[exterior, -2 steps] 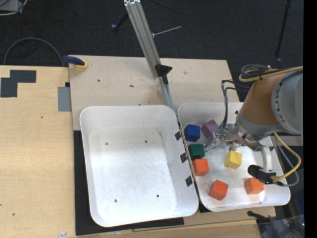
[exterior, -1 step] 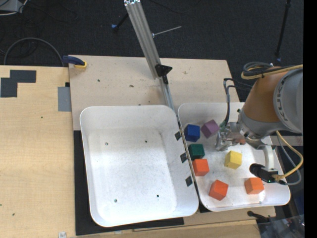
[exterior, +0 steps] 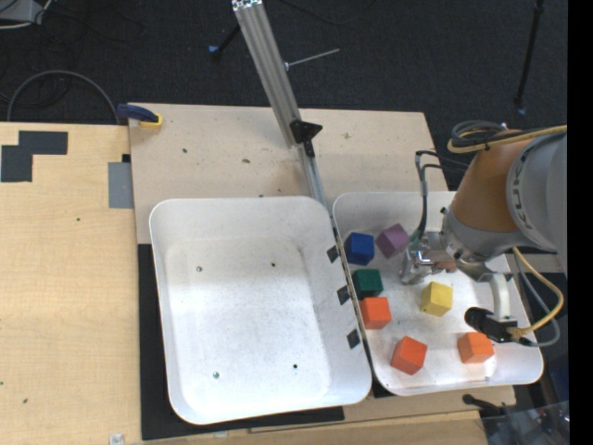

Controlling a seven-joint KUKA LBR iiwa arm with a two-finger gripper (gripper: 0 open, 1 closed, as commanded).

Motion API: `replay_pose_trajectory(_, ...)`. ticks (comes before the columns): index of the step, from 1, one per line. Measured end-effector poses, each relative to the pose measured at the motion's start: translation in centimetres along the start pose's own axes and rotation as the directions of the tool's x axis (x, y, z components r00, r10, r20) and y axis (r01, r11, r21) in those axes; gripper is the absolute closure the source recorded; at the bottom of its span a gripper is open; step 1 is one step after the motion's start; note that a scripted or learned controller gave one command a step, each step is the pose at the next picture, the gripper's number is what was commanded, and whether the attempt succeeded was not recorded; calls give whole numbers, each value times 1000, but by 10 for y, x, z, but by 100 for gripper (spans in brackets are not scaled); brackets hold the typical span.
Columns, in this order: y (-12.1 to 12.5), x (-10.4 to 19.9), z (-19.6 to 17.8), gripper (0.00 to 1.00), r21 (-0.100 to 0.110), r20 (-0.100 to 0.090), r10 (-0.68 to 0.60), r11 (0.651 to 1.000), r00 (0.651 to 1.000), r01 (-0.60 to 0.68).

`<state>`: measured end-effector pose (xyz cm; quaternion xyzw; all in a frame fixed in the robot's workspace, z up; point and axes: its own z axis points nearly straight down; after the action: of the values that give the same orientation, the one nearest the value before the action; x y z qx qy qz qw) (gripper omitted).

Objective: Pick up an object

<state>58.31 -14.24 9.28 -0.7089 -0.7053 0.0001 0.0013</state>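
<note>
Blocks lie scattered in the right bin (exterior: 523, 371), small coloured cubes with matte faces; none is singled out as the one to lift. A blue cube (exterior: 360, 247) sits near the bin's left wall, with a purple cube (exterior: 393, 239) just beside it on the right, turned at a slight angle; a dark green cube (exterior: 368, 281) lies just below the blue one, and an orange-red cube (exterior: 375, 311) just below the green. A yellow cube (exterior: 436, 297) rests near the middle of the bin; a second orange-red cube (exterior: 409, 353) and an orange cube (exterior: 475, 347) lie toward the near edge, well apart from each other. The pincer (exterior: 417, 260) hangs low over the bin between the purple cube and the yellow one; whether its jaws stand wide or narrow I cannot tell, and no cube shows between them. The arm (exterior: 505, 197), grey with an orange band, reaches in from the right; the left bin (exterior: 167, 248) stands alongside on the bench (exterior: 213, 156).
</note>
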Motion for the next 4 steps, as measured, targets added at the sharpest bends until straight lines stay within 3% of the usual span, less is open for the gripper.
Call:
replay_pose_trajectory(1,0,-1,1,0,-2,2,3,1000,1000,-3)
replay_pose_trajectory(2,0,-1,-9,100,-1,1,6,1000,1000,-6)
replay_pose_trajectory(3,48,42,1,100,-4,1,-10,1000,1000,10)
replay_pose_trajectory(4,47,33,-1,0,-6,16,-5,1000,1000,6)
